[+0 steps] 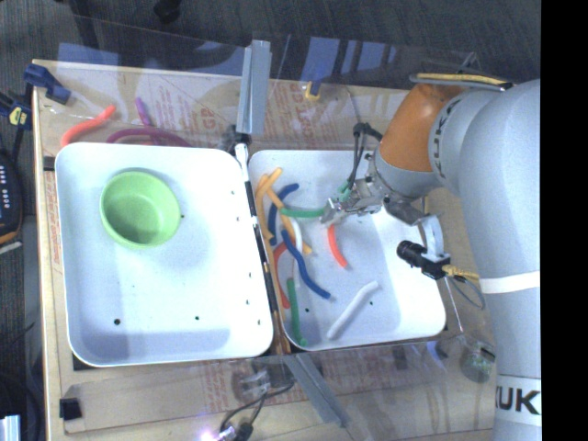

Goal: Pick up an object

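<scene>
I see my pincer over the right bin, at the green strip's right end; that strip runs nine-to-three, stretching toward nine o'clock. Whether it's spread or pinching, I cannot tell

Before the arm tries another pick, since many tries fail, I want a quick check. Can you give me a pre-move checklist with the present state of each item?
1. Gripper is over the right bin: ok.
2. Pickable things lie in that bin, such as the green strip, red strip and white strip: ok.
3. Something is between the fingers: cannot tell.
4. Green strip reaches up to the gripper: ok; whether gripped, cannot tell.
5. Green bowl sits in the left bin, away from the arm: ok.
</scene>
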Robot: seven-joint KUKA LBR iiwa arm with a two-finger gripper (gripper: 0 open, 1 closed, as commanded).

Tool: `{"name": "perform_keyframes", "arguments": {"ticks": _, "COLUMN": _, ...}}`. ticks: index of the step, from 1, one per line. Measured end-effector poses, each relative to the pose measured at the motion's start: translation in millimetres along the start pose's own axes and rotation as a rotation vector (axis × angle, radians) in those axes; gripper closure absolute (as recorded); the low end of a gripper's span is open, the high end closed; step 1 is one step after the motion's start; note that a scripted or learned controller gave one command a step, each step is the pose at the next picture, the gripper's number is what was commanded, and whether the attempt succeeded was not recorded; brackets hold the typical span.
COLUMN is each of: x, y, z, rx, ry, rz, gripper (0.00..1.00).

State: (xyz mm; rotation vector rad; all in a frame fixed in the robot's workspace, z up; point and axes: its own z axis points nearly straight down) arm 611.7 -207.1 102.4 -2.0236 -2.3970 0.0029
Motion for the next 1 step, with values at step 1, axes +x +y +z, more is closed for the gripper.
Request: {"name": "perform_keyframes", "arguments": {"ticks": 1, "x": 107.3, "y": -16.3, "z": -94.9, "rx": -0.002, "ry": -0.002, "rz": 0.117, "gripper": 1.00}}
